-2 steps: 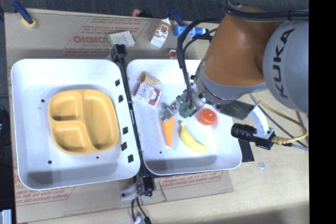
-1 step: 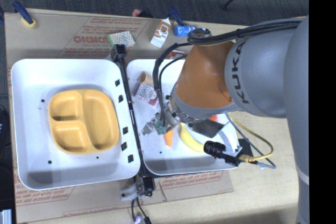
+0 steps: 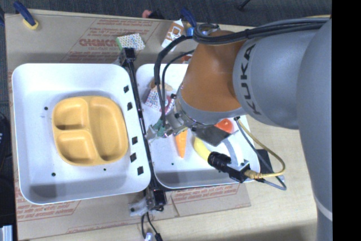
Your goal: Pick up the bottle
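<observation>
The bottle cannot be picked out with certainty; it is probably in the right bin, hidden under the arm among a carrot, a banana and a wrapper. The gripper is low near the divider, its state impossible to tell. This looks like the reaching step; next calls for a confirmed grasp, then lifting. The left bin holds a yellow tray

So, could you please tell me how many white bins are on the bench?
2. The left shallow white bin holds a yellow divided plastic tray. The right shallow white bin sits beside it, largely covered by the grey and orange arm, which may hide items inside.
</observation>
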Robot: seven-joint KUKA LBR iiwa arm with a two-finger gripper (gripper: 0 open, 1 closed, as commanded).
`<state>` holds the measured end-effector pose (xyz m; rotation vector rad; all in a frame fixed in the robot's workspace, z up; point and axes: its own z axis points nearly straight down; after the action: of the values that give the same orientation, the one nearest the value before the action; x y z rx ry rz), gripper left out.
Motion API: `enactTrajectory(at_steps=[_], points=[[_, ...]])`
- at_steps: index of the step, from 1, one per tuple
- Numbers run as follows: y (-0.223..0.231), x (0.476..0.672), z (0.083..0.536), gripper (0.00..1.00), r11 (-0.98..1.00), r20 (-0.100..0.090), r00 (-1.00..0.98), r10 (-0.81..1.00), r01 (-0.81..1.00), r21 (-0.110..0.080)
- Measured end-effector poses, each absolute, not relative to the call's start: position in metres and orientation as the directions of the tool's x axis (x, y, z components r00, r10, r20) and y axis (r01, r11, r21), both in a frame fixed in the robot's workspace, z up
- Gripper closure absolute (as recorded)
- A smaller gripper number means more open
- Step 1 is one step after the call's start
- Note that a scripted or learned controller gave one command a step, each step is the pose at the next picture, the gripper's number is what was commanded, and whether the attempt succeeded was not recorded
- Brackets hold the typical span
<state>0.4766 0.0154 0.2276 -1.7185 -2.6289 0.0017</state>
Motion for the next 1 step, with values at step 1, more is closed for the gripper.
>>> enactTrajectory(at_steps=[1], points=[[0.0371, 0.4758, 0.2216, 1.00, 0.540, 0.003, -0.540, 0.841, 0.841, -0.005]])
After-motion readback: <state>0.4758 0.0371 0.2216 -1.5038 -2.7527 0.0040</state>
